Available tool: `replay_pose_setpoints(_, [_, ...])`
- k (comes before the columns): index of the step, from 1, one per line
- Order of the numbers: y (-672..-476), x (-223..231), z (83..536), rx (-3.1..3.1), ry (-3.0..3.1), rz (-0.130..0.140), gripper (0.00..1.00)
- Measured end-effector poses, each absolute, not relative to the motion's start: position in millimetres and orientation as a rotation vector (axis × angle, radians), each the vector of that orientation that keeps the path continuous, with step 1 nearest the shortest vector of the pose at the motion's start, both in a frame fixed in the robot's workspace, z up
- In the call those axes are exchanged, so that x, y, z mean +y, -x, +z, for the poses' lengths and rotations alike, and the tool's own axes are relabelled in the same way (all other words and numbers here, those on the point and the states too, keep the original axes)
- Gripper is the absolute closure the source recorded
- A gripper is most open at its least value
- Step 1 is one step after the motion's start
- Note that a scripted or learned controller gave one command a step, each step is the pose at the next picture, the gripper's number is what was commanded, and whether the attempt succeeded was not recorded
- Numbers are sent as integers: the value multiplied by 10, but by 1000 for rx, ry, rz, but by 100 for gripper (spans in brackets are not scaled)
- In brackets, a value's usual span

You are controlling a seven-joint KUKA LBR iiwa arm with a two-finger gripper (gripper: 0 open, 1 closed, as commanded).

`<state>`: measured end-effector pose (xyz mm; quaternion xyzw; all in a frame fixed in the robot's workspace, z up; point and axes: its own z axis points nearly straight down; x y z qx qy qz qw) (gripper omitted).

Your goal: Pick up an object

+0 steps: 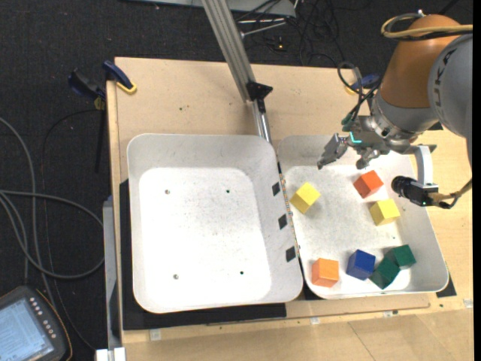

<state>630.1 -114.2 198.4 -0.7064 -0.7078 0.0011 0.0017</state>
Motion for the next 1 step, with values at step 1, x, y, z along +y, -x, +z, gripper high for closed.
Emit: replay_pose_setpoints(1, [-6310, -1144, 2007, -2224, 2219, 0, 0])
